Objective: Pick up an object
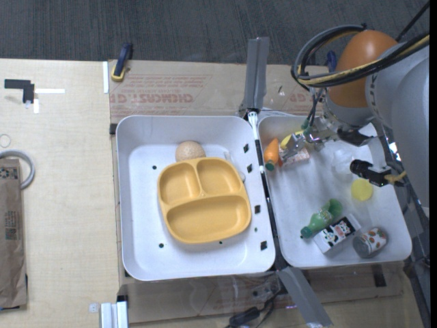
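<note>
Partly hidden under the arm (382, 80), pincer (305, 141) grip unclear, above carrot (272, 153).

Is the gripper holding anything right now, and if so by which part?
Cannot be told. The gripper is low at the right bin's far left corner, beside an orange item, but nothing visibly sits between its fingers.

Robot lab, plywood bench (54, 183), 2 bins (130, 251)
</note>
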